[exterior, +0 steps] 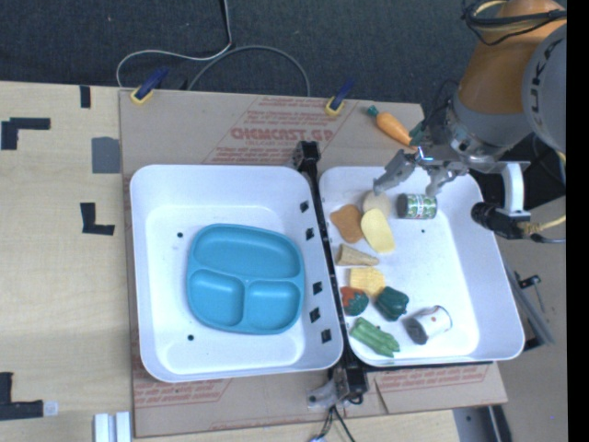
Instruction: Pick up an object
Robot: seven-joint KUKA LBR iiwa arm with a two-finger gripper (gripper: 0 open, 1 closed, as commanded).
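Bins sit side by side across the middle of the frame: the left bin (152,247) carries a blue divided plate (245,278), and the right bin (492,274) holds a scatter of toy food. From the upper right the grey arm (511,58) with its orange band reaches in, and the gripper (412,175) hangs over the top of the right bin with its two fingers spread apart, nothing between them. Just below it lies a small green-labelled can (418,206) on its side. Left of that rest a brown piece (346,221) and a pale yellow piece (377,230), touching. Lower down are a dark green item (392,302), a green vegetable (374,336) and a white and grey cup (429,323). An orange carrot (391,127) lies on the cardboard above the bin.
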